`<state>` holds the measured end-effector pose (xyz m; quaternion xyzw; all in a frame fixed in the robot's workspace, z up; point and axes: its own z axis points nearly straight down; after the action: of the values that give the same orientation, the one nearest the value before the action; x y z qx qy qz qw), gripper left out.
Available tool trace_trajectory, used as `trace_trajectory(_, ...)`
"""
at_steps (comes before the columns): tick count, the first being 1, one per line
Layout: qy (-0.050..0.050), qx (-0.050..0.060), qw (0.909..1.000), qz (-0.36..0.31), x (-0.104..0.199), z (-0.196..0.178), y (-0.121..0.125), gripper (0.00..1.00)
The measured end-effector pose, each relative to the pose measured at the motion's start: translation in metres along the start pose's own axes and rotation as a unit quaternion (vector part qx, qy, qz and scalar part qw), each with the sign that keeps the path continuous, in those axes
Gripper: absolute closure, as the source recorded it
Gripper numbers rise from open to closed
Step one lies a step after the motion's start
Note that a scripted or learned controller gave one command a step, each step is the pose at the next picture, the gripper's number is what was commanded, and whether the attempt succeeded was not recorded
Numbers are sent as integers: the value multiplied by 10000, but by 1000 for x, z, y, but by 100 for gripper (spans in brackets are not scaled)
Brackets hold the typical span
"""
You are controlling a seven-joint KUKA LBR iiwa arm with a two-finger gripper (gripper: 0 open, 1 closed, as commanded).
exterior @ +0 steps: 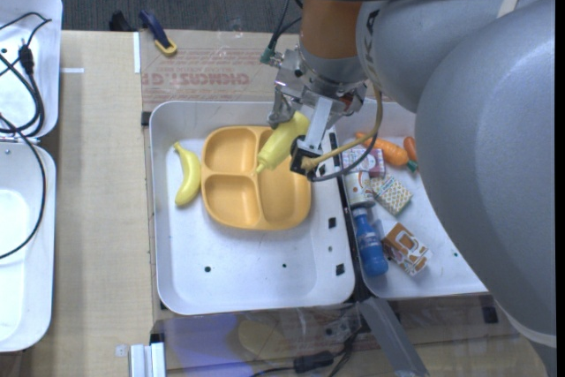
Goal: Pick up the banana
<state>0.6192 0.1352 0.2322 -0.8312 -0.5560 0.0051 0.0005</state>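
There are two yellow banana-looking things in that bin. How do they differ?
The left banana lies flat on the bin floor, beside the yellow divided plate. The other banana is up at the robot's hand, tilted over the plate. The left one is plain yellow and curved; the other looks greener and straighter. Both are about the same size.

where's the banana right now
In the camera view the banana lies in the left bin, against the left edge of the yellow divided plate, well left of the gripper.
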Motion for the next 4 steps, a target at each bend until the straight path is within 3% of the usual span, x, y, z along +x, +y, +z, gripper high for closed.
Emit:
trace_trajectory(1,1,-8,9974,-725,-41,-67,-18,100)
trace_trajectory(2,-4,1,9977,-677,-17,-38,-112,100)
trace_trajectory(3,0,-9,9846,-1747,5,-50,-48,100)
trace_trajectory(4,-6,-1,9843,-1765,33,-38,-97,100)
